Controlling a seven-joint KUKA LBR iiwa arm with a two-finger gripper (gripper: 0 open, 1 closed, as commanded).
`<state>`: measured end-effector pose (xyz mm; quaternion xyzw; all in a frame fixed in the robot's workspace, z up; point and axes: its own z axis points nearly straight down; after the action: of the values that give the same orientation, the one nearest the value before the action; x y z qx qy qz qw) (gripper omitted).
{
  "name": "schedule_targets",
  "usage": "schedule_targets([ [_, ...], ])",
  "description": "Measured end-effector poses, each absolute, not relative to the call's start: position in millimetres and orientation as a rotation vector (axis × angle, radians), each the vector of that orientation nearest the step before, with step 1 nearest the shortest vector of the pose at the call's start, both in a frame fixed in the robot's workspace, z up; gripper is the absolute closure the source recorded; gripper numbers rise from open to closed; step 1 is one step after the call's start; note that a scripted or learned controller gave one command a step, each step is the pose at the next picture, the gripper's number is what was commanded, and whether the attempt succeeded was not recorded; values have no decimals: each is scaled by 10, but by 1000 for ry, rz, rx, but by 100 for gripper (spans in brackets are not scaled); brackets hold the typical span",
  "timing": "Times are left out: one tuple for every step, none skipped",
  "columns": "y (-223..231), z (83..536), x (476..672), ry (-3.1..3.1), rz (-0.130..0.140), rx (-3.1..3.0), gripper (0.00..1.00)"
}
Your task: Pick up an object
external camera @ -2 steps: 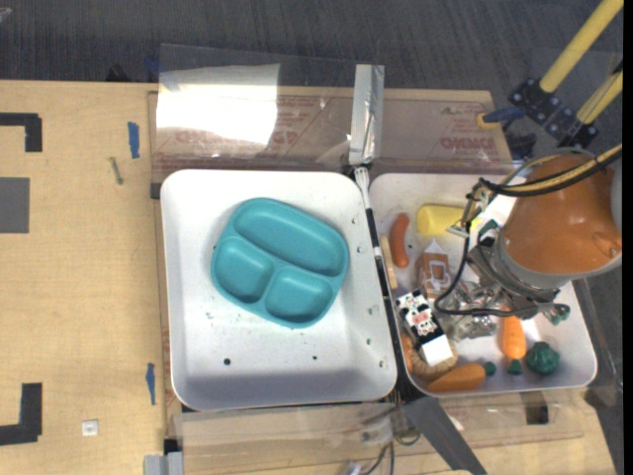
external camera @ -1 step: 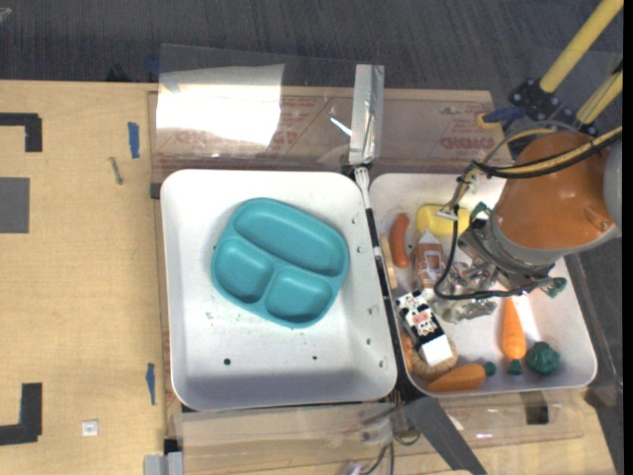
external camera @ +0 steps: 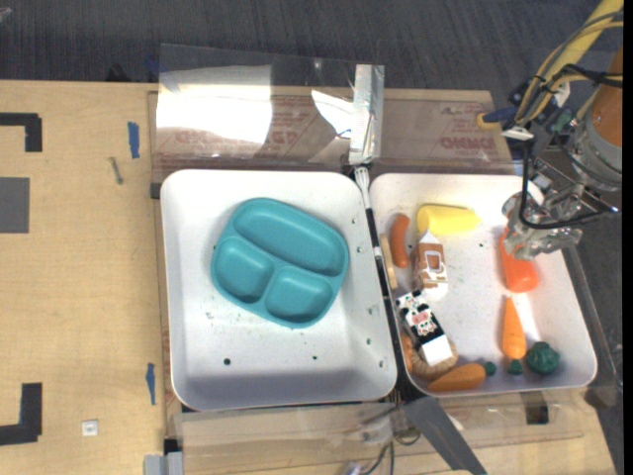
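A pale wooden desk (external camera: 79,295) fills the scene, black tape marks along its far left edge, dark carpet beyond it at the top, and a clear plastic sheet (external camera: 257,117) propped up behind the bins. Taking the teal divided tray (external camera: 280,261) as our marker: it sits in the middle of the left bin (external camera: 188,364). To the tray's right, past the shared rim, comes the right bin (external camera: 579,359), and it's busy: a sausage (external camera: 399,239) nearest the tray, a yellow block (external camera: 446,219) just beyond it, a small brown carton (external camera: 431,267) and a black-and-white carton (external camera: 423,327) below those, an orange piece (external camera: 457,376) along the bin's near edge. Further right of the tray lie a carrot (external camera: 512,331) and a dark green broccoli-like piece (external camera: 541,358) toward the near corner. The arm comes in from the upper right with cables trailing, and the gripper (external camera: 537,234) is down over an orange-red object (external camera: 519,267) at the right bin's far side, touching or just above its top; whether the fingers are open or closed, cannot tell.
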<state>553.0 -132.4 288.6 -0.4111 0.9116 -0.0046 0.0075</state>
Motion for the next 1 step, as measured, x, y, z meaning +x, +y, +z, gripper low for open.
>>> schedule_targets([
  [-2245, 2499, 5251, 2682, 2, -1634, 100],
])
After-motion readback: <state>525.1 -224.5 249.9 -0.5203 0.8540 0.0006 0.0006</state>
